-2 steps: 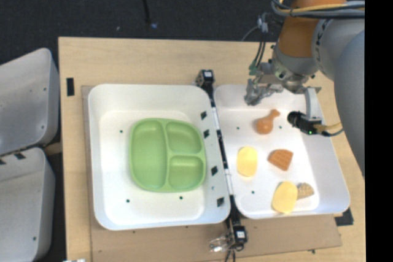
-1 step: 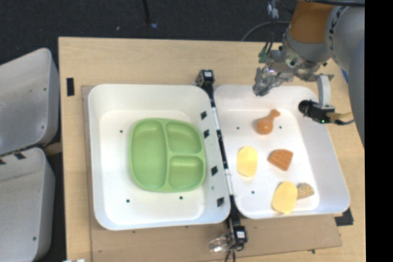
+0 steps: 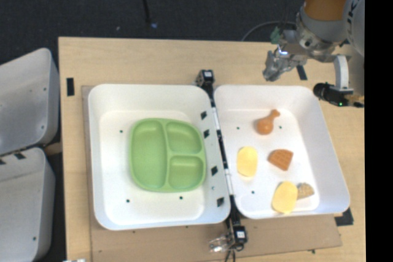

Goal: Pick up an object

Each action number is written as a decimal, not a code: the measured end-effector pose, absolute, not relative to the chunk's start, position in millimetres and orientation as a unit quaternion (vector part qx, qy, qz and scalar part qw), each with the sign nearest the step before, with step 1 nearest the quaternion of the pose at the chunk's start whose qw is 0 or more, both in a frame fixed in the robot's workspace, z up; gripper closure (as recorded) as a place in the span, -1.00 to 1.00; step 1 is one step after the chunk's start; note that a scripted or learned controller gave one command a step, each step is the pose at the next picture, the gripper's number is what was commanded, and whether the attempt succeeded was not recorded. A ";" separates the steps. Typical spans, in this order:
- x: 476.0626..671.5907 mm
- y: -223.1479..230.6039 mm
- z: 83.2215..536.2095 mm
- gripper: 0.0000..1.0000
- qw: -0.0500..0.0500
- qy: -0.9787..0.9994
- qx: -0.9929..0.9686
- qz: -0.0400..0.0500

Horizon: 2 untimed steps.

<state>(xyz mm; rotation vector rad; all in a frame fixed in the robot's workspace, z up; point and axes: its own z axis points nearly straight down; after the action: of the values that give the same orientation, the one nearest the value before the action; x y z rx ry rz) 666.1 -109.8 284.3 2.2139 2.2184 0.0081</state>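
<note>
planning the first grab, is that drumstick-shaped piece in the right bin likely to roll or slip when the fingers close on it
The drumstick-shaped piece has a rounded bulb and a thin neck, so it would probably pivot or roll if nudged. It looks like smooth moulded toy food, likely light, stiff and somewhat slippery. It lies apart from its neighbours in the right bin, so nothing would stop it sliding.

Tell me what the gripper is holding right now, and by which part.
Nothing. The gripper hangs above the bench beyond the right bin's far rim, with no object between its fingers. The food pieces, such as the drumstick, lie in that bin.
</note>
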 end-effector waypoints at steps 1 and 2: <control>646.6 -63.6 265.7 1.00 0.000 0.709 0.706 -0.001; 636.1 -23.6 255.9 1.00 0.000 0.708 0.706 -0.001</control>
<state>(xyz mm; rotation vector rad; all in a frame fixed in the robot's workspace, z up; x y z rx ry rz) 636.1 -23.6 255.9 2.2176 2.2261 -0.0024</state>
